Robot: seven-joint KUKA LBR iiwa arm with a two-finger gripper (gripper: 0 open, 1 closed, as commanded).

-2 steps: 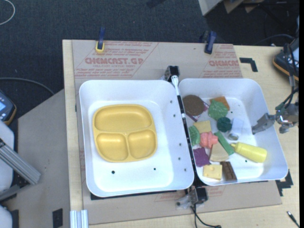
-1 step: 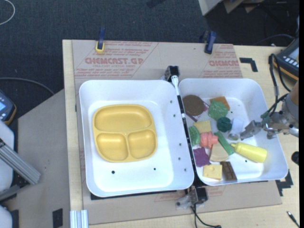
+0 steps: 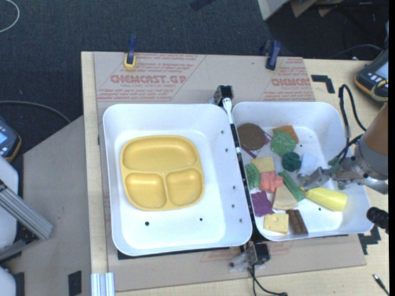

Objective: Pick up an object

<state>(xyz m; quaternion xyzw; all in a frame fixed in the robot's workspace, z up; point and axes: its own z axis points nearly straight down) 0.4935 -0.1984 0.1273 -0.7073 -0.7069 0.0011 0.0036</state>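
Note:
The right bin (image 3: 327,119) holds several toy foods: a brown round piece (image 3: 251,135), a leafy green piece (image 3: 284,142), a dark green ball (image 3: 291,161), a pink piece (image 3: 269,181), a purple piece (image 3: 261,202), a yellow block (image 3: 276,222), a brown bar (image 3: 297,222) and a yellow oblong piece (image 3: 327,197). My gripper (image 3: 316,177) reaches in from the right and hangs low over the bin's right half, just above the yellow oblong piece and right of a green stick (image 3: 292,187). Nothing shows clearly in its grasp.
The left bin (image 3: 117,214) holds a yellow three-part plate (image 3: 162,171). A black bracket (image 3: 223,94) and rail run between the bins. Clamps (image 3: 130,57) sit at the bench's back edge, and a cable (image 3: 344,113) loops near the right bin's wall.

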